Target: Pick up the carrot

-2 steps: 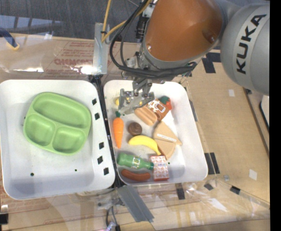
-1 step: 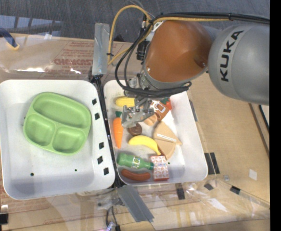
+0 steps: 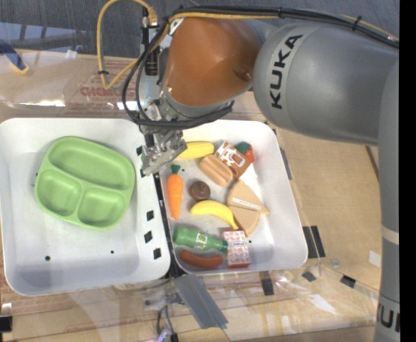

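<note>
**Inspection: gripper above the carrot, right bin**

Two shallow white bins of smooth, glossy plastic with rounded corners sit side by side on the tabletop (image 3: 322, 184), which is covered in brown board. The left bin (image 3: 23, 262) holds a matte light-green divided plate (image 3: 85, 182) with three moulded compartments. The right bin (image 3: 286, 219) holds toy food: a yellow banana (image 3: 213, 210), a second yellow banana piece (image 3: 197, 149), a hot dog in a bun (image 3: 215, 169), a small round brown piece (image 3: 199, 189), a tan wedge-shaped slice (image 3: 245, 205), a green bottle (image 3: 199, 240), a reddish-brown sausage (image 3: 201, 261) and a small red-and-white packet (image 3: 236, 246).

The arm (image 3: 322, 77), grey with a smooth orange band (image 3: 204, 55), reaches in from the right and bends down over the divider between the bins. Yellow and black cables loop off its wrist. The gripper (image 3: 157, 159) hangs at the upper left corner of the right bin, metal parts pointing down. Whether the fingers are spread or pressed together cannot be told; nothing is seen between them.

The carrot (image 3: 174, 195) is a tapered orange cone with a green tuft at its upper end. It lies flat on the bin floor along the left wall of the right bin, its top just below the gripper.
</note>
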Controlling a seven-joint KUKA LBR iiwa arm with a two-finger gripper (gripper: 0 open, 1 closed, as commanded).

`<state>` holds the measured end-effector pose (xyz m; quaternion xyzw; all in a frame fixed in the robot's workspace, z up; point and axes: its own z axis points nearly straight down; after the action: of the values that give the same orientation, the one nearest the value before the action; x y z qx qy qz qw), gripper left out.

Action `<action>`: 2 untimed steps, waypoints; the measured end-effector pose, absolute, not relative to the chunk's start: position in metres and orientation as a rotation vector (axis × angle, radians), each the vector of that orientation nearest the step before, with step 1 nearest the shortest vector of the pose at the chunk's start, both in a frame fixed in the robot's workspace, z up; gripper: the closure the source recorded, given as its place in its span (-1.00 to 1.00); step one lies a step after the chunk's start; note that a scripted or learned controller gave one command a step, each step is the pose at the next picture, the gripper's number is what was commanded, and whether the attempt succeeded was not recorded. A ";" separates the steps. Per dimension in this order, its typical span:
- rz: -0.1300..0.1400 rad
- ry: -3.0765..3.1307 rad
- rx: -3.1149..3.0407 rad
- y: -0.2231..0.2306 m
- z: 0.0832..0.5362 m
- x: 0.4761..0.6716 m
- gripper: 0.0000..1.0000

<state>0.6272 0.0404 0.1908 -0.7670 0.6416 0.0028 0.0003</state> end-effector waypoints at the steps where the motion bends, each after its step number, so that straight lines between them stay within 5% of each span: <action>1: 0.005 2.151 -2.287 0.096 0.190 0.657 1.00; 2: -0.002 2.206 -2.227 0.137 0.269 0.572 1.00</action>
<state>0.5717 0.1370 0.2691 -0.7104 0.7038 -0.0008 0.0033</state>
